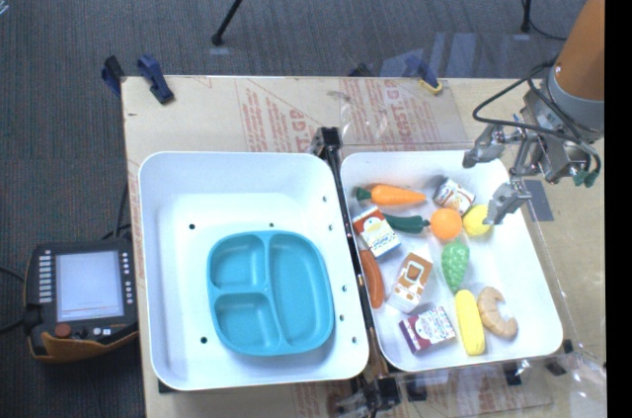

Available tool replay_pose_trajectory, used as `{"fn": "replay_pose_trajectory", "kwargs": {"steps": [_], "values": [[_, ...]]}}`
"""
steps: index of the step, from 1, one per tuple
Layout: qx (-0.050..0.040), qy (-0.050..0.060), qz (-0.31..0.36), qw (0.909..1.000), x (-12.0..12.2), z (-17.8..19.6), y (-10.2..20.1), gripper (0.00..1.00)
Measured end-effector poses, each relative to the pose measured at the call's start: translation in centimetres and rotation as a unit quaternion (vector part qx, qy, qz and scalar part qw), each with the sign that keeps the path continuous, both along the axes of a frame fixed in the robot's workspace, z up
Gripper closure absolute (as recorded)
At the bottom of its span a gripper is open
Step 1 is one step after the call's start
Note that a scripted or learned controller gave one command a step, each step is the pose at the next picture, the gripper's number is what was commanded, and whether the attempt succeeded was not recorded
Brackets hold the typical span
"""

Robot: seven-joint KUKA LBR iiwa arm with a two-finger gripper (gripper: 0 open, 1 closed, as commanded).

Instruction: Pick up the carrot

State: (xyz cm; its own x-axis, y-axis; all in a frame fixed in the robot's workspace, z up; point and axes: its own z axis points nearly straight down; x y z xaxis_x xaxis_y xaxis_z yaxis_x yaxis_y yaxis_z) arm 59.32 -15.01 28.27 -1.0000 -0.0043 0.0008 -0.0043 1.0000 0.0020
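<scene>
Nearest the camera, along the front of the right bin [549, 307], there's a little maroon carton [428, 328], a corn cob [469, 321] and a croissant [496, 312] just beside it. Left of those, the left bin [168, 209] has a blue divided plate [270, 292] sitting in it, and off the worktop [247, 115] on the far left there's a pendant [83, 297] with a screen lying on the floor.

Going back a bit in the right bin: a small white-and-orange box [412, 280], green grapes [454, 264], and a hot dog [371, 277] lying along the left wall. Then a red-and-white carton [376, 231], a dark green veggie [406, 223] touching it, an orange [445, 223] and a lemon [477, 219] side by side.

The carrot [395, 196] is toward the back left of the right bin, lying on its side with the green top pointing left, well apart from the tool. A small can [453, 195] lies just right of it.

The tool [505, 206] hangs over the right side of that bin, right above the lemon. Can't tell from this angle whether its fingers are spread or closed, and nothing is visibly held between them. The arm [583, 50] comes in from the upper right, orange band showing. A few clamps [153, 78] sit on the worktop's back edge.
</scene>
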Motion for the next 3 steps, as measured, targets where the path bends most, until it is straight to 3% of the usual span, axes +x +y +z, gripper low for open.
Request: {"fn": "replay_pose_trajectory", "kwargs": {"steps": [1, 2, 3], "values": [[0.0017, 0.006, -0.022, 0.9997, 2.6, -12.1, 2.8, 0.00], [-0.0009, -0.005, 0.054, 0.9985, 2.7, -17.9, 4.5, 0.00], [0.0005, -0.001, 0.056, 0.9984, 2.6, -17.5, 4.8, 1.00]]}}
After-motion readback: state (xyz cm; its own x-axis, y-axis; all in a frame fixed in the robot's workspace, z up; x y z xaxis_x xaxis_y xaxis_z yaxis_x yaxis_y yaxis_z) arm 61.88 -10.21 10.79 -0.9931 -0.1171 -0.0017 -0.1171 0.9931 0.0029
